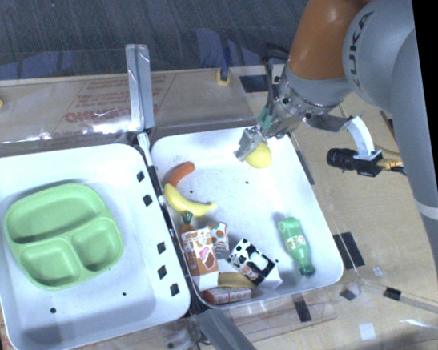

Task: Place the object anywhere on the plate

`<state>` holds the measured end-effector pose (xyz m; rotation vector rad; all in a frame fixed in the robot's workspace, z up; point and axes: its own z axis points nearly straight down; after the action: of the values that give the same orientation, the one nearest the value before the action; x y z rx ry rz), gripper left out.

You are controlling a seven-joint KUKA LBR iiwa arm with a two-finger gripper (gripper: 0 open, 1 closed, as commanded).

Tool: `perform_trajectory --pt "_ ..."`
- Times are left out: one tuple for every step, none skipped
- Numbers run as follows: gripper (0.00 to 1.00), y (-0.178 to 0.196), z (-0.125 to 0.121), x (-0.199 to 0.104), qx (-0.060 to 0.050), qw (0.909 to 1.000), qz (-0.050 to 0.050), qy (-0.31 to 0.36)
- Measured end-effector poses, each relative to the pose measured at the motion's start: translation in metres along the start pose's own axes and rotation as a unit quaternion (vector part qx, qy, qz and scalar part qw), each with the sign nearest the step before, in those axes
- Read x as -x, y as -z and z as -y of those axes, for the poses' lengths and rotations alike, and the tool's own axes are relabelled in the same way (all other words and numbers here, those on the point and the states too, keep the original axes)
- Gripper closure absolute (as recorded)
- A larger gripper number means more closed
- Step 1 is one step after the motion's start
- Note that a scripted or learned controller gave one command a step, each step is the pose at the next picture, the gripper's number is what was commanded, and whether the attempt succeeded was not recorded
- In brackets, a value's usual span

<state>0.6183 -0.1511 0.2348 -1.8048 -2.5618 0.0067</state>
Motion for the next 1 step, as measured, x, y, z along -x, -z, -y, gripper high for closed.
perform_trajectory --pt "1.0 0.0021 0.0444 -0.053 0.0 0.9932 0.0 0.116"
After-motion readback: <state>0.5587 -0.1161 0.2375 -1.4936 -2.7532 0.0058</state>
